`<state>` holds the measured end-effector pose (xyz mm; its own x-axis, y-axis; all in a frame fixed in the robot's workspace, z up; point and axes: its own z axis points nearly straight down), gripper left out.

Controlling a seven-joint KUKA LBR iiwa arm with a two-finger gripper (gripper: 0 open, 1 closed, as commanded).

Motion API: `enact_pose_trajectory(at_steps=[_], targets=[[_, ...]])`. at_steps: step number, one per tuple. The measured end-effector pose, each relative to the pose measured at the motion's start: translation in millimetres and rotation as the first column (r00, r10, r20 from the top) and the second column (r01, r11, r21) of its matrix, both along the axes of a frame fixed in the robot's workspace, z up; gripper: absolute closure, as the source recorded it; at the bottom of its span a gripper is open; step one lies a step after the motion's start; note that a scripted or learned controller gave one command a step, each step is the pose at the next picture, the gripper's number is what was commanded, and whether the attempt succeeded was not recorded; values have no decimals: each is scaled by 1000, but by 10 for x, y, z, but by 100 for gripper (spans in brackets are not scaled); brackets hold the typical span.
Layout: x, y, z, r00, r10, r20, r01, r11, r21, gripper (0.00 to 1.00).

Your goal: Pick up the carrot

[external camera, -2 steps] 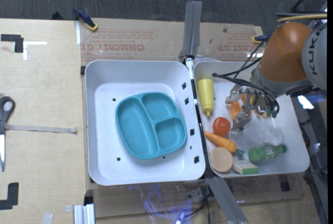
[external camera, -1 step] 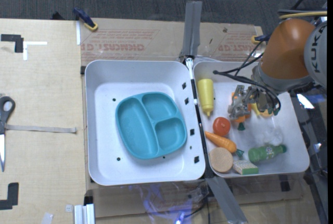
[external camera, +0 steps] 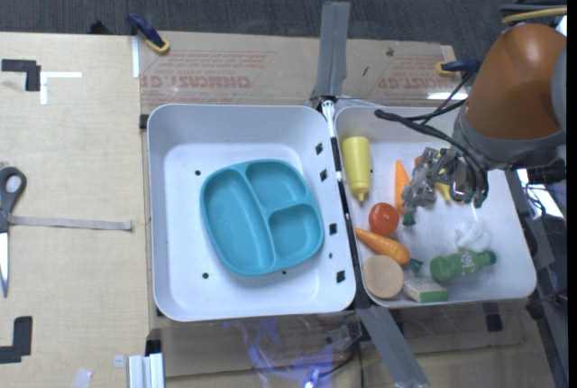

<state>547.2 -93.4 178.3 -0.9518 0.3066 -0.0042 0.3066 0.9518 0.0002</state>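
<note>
Right now you are in the approach step: the end effector (external camera: 431, 188) hangs over the upper middle of the right bin (external camera: 516, 282), nothing is visibly caught in it, and whether it stands open or closed you cannot tell from this slanted view, so do not assume either. The carrot (external camera: 382, 243) lies on the bin floor near the left wall, its thick end toward the divider and its tip pointing toward the green bottle (external camera: 462, 264). It sits down and to the left of the end effector in the camera view, apart from it, with the red tomato (external camera: 384, 217) just above it and the tan round disc (external camera: 383, 277) just below, both touching or nearly so. A second orange piece (external camera: 401, 182) lies closer to the end effector, beside the yellow bottle (external camera: 357, 164); do not mistake it for the target. Your next move, as I judge it, calls for a shift over the carrot's middle, a wrist turn so the closing line crosses its long axis, then a careful descent between the neighbours.
</note>
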Motion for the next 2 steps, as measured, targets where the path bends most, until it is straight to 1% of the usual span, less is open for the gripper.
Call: enact_pose_trajectory(at_steps=[1,2], targets=[[853,-22,-851,1000,-13,1,13,1000,0,100],[859,-33,580,993,-116,2,116,993,0,100]])
